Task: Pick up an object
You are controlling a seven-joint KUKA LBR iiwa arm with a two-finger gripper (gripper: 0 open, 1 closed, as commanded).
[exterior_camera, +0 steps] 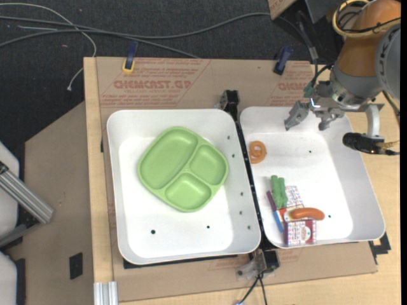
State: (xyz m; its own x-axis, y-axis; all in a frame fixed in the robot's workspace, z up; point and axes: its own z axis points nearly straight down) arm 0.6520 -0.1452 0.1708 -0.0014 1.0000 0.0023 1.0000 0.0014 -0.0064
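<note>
My gripper (pixel 310 119) hangs open over the far edge of the right bin (pixel 356 189), its two grey fingers spread with nothing between them. An orange ring-shaped pretzel (pixel 257 150) lies at the bin's left side, to the lower left of the gripper. Near the bin's front lie a green stick-shaped piece (pixel 278 190), a small printed box (pixel 299 232), an orange-red sausage-shaped piece (pixel 307 214) on top of the box, and a purple and blue pen-like piece (pixel 275 210).
The left bin (pixel 127 234) holds a green three-compartment plate (pixel 183 168). A black clamp (pixel 229 99) sits between the bins at the far side. Blue clips (pixel 283 60) hold the cardboard at the back. Cables run along the dark floor behind.
</note>
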